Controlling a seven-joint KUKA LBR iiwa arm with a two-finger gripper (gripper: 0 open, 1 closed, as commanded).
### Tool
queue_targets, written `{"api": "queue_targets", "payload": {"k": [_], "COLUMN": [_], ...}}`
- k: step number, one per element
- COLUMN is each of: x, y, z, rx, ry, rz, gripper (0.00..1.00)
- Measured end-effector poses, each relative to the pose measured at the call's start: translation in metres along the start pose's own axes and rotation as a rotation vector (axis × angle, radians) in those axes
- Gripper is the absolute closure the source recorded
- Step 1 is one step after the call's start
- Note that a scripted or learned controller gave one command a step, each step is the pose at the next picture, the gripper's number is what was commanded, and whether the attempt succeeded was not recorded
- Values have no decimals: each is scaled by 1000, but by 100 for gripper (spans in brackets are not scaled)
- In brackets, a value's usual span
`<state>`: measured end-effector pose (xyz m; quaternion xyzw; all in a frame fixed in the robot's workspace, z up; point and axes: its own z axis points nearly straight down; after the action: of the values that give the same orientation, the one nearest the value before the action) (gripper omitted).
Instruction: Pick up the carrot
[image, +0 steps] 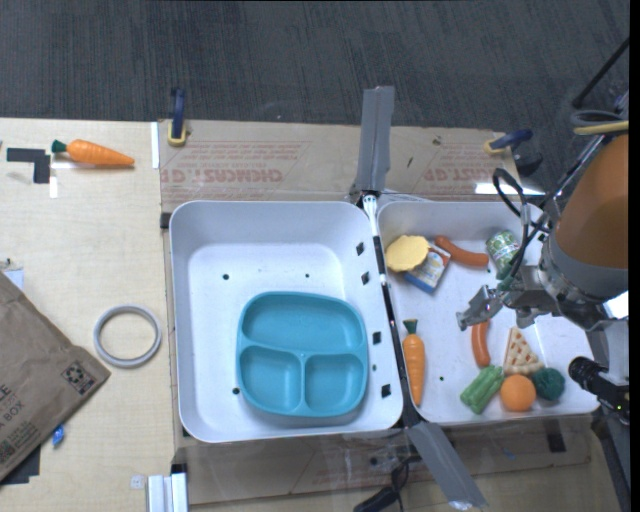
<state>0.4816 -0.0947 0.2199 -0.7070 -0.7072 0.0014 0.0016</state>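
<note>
The carrot (413, 362) lies tight against the right bin's left wall (392, 330). The gripper (492, 306) hovers near a sausage (481, 343); whether its fingers are clenched, I cannot tell.

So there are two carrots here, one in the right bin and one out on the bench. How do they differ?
The carrot in the right bin lies lengthwise against that bin's left wall, green top pointing away from the camera. The carrot on the bench lies crosswise at far left, outside both bins, green top pointing left. The bin carrot sits closer to the tool. Both are orange with green tops.
</note>
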Motion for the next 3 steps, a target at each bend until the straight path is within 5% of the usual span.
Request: {"api": "queue_targets", "payload": {"k": [1,2,3], "x": [57,2,98], "y": [-3,23,-4], "z": [29,6,21], "rx": [-2,-2,-2], "ry": [0,-1,-1], "rz": [-164,-141,-725], "gripper": [0,0,0]}}
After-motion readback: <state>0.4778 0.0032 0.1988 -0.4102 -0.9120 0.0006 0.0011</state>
